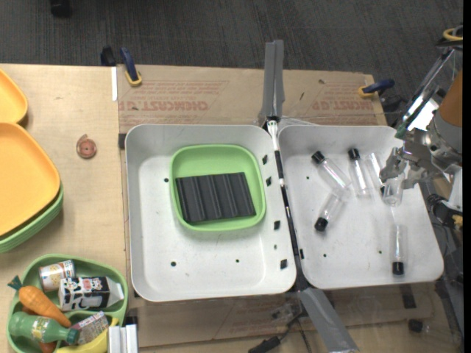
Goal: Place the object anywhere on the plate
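While the green plate is sitting in the left bin with only a dark ribbed pad lying on it, the task is looking barely begun: no tube is resting on the plate yet. The gripper is hanging over the right bin, near its right side, and a clear tube seems to be sitting upright just below its tip. Whether it is actually gripping that tube I cannot tell, since the tip is too blurred. Other small black-capped tubes are lying scattered on that bin's floor, well apart from the plate. By my judgement, the pick itself, the carry across the divider and the release are all still waiting.

Both bins are resting on a sheet of cardboard clamped to a pale wooden bench. Orange plates are stacking at the far left, a bowl of toy food is sitting at the lower left, and dark carpet is showing beyond the bench.
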